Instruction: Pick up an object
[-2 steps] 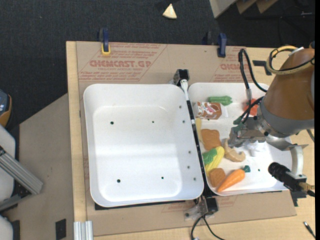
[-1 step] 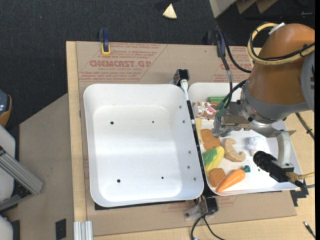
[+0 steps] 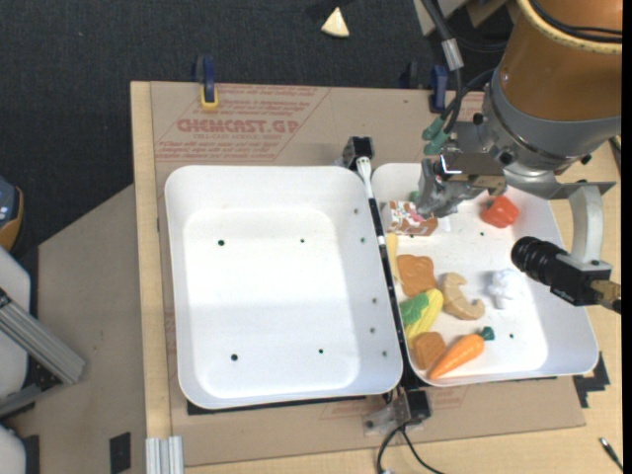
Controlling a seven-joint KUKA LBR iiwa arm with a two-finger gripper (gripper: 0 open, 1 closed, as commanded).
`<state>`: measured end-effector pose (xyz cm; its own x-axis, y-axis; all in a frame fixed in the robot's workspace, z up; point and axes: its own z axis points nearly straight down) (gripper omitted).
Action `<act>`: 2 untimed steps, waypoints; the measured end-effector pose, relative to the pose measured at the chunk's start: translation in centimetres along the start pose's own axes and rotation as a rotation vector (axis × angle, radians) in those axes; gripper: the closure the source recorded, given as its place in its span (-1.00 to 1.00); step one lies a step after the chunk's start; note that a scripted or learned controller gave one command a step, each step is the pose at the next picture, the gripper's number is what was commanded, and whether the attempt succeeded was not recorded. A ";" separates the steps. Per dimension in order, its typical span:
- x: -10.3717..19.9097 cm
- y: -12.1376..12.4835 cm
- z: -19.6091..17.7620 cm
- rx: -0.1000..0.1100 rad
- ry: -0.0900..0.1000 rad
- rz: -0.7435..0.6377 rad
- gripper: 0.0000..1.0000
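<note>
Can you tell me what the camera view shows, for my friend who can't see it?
A robot gripper hangs low at the back of the right white bin, just above a small brown-and-white toy. That bin also holds a toy carrot, corn, a red toy and other play food. The left white bin sits beside it.

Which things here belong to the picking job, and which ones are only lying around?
Belong to the job:
- gripper, low in the right bin
- small brown and white item just under it
- carrot, corn cob, red piece as other candidates

Just lying about:
- left bin
- blue clamp
- yellow scrap on the floor
</note>
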<state>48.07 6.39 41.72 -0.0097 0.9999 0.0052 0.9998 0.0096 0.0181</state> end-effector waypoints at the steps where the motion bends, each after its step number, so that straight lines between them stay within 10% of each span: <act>1: 8.2 2.3 -9.3 0.005 0.000 -0.001 1.00; 2: 16.4 0.6 11.2 0.035 -0.010 0.003 1.00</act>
<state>48.76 22.81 30.62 -0.0068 1.0000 -0.0052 0.9998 0.0067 -0.0173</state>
